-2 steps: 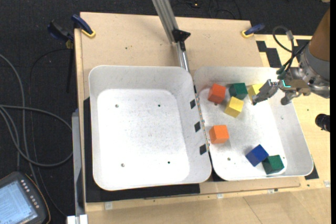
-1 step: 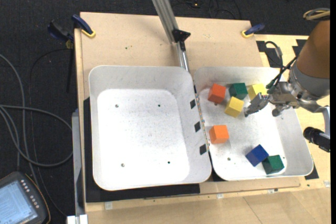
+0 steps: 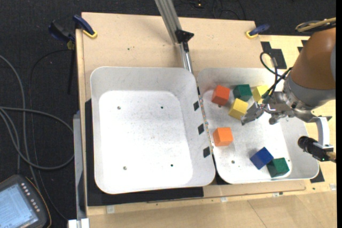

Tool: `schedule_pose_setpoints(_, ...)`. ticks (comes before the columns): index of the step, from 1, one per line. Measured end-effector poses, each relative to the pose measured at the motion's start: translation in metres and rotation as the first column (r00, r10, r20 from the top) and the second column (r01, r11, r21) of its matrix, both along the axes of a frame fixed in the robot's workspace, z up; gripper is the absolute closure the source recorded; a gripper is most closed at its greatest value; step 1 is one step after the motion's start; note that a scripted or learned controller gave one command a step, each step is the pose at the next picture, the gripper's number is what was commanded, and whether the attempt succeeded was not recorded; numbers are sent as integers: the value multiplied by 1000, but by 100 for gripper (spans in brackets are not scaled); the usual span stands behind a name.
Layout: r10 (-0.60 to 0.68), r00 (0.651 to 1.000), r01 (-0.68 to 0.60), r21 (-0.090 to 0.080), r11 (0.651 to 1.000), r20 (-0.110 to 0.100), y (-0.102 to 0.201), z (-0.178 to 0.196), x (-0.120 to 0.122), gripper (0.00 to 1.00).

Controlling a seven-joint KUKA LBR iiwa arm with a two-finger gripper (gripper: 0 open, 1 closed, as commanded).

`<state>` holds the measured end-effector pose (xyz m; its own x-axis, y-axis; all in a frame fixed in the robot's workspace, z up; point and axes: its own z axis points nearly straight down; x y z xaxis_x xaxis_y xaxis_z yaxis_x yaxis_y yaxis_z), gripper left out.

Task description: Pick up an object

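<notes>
Several coloured blocks lie in the right bin (image 3: 299,171). An orange block (image 3: 220,95), a green block (image 3: 242,91) and two yellow blocks (image 3: 239,108) (image 3: 260,93) cluster at its far side. Another orange block (image 3: 223,136) sits near the left wall. A blue block (image 3: 261,157) and a second green block (image 3: 278,167) rest at the front. My gripper (image 3: 263,115) hangs over the bin's middle right, just right of the nearer yellow block, open with nothing between its fingers.
The left bin (image 3: 101,115) stands beside the right one, their walls meeting at mid-bench. A slanted metal pole (image 3: 163,2) rises from the bench's far side. Clamps (image 3: 85,26) (image 3: 256,30) grip the bench's back corners.
</notes>
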<state>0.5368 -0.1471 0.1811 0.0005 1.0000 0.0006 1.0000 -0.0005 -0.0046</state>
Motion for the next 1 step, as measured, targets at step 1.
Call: schedule_pose_setpoints(1, -1, 1000, 1, 1, 1000, -2, -2, -64, 0, 0)
